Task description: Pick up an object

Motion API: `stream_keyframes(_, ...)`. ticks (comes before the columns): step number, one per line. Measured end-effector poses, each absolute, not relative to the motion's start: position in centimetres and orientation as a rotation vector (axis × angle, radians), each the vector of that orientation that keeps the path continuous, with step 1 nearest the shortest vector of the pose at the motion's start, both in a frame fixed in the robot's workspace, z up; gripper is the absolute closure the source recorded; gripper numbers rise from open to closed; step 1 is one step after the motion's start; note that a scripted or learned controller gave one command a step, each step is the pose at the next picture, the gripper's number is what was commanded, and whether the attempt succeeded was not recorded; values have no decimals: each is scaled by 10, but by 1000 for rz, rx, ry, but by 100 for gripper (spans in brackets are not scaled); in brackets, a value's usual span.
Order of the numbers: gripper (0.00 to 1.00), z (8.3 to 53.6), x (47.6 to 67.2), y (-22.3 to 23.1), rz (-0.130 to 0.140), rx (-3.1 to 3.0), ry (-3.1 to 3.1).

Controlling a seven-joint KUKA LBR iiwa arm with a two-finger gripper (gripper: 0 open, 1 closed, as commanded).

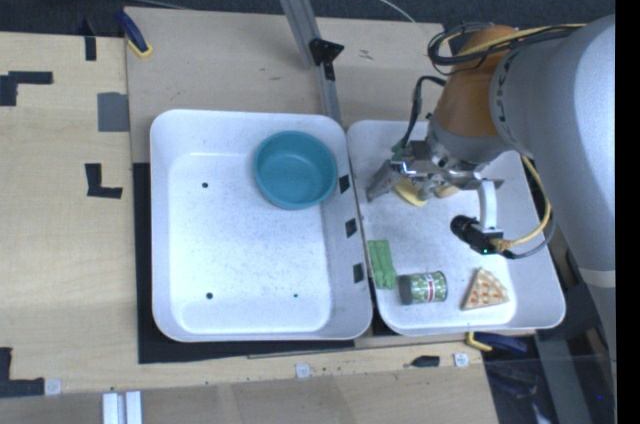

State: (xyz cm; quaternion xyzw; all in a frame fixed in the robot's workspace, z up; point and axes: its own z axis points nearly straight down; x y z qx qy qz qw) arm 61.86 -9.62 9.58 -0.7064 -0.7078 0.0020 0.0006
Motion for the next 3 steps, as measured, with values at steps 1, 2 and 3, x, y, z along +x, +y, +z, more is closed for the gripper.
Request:
stream_keyframes(1, 0, 94, 621, -97, -2, -2225, -2228)
stream_keyframes(2, 100, 105, 623, -98, -6, -2229, -2234)
stream_keyframes(3, 100, 157, 632, -104, -3, -2222, -2225)
